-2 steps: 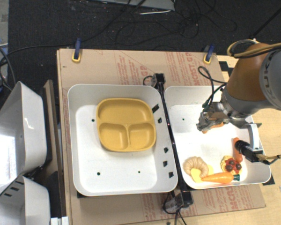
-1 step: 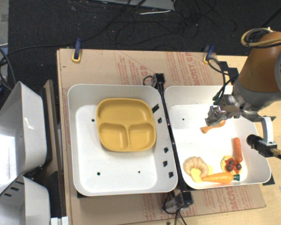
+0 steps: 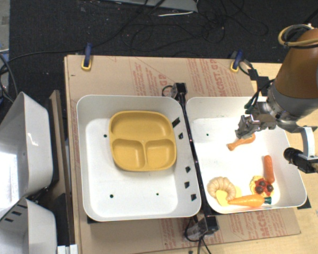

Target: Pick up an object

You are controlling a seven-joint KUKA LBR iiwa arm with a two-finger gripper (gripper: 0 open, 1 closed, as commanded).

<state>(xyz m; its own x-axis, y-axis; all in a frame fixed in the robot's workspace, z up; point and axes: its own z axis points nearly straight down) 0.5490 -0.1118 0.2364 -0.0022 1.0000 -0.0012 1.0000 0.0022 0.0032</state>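
In the right bin my gripper hangs over the upper middle of the floor. A small orange curved piece lies with its right end directly under the gripper's tip and its left end pointing down-left. Whether it is gripped or only touched is unclear. A red-orange sausage-shaped piece lies lower right of it. At the bin's front edge sit a tan croissant, an orange carrot and a yellow piece with dark berries.
The left bin holds a yellow divided plate in its upper middle. A divider with black clips runs between the bins. White tubs stand off the bench at the left. Cables lie on the dark floor behind.
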